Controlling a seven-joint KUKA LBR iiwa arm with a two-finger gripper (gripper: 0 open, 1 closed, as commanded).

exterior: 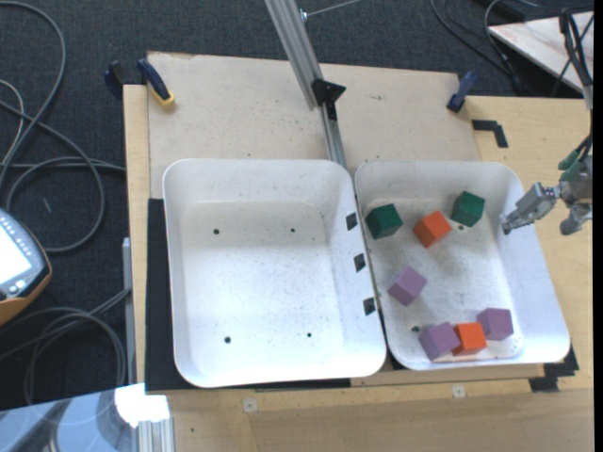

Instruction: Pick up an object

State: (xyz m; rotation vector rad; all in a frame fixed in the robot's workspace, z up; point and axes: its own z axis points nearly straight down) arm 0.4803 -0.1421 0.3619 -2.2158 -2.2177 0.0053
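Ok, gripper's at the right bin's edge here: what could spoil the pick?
The gripper sits over the right bin's rim, so a straight descent may strike the wall. The purple block, orange block and second purple block touch in the near corner, leaving the fingers little room.

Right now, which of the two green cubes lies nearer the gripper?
The green cube by the right bin's far right side, just left of the gripper. The other green cube sits near the dividing wall.

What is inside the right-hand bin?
The right bin holds two green cubes, two orange cubes and three purple cubes. Nothing looks covered.
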